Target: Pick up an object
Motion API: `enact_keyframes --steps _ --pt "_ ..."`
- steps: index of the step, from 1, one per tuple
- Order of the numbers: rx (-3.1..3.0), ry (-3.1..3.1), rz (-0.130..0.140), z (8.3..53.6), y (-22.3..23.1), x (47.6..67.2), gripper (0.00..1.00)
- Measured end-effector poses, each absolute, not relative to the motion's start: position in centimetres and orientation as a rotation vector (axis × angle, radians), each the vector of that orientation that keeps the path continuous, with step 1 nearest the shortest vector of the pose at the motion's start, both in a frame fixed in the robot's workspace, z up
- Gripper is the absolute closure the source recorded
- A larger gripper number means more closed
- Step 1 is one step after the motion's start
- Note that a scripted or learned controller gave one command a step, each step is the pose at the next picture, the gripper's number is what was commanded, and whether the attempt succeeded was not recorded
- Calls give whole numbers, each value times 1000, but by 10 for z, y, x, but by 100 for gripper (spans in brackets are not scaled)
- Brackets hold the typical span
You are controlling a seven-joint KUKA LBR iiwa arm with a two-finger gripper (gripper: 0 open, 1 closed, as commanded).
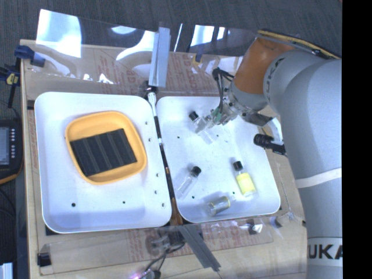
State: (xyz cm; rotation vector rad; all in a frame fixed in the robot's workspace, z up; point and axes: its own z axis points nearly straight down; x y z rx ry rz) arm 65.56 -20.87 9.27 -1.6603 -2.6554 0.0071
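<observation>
My gripper point(217, 117) hangs low over the upper middle of the right bin point(264, 205), below the orange-banded wrist. Just left of it lies a small clear vial with a black cap point(199, 121), close to the gripper's tip; whether they touch I cannot tell. A second clear vial with a black cap point(188, 179) lies near the bin's lower left. Toward the lower right lies a yellow bottle with a black cap point(244, 181). A small clear jar point(219, 204) rests by the front wall.
The left bin point(52, 208) holds a yellow tray with a black ribbed insert point(104, 147). A raised divider point(161, 156) separates the two bins. The grey arm point(308, 127) covers the right side of the bench.
</observation>
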Motion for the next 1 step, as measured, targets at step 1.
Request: enact_keyframes --steps 1 --pt "-1666 -2652 7 93 -209 656 100"
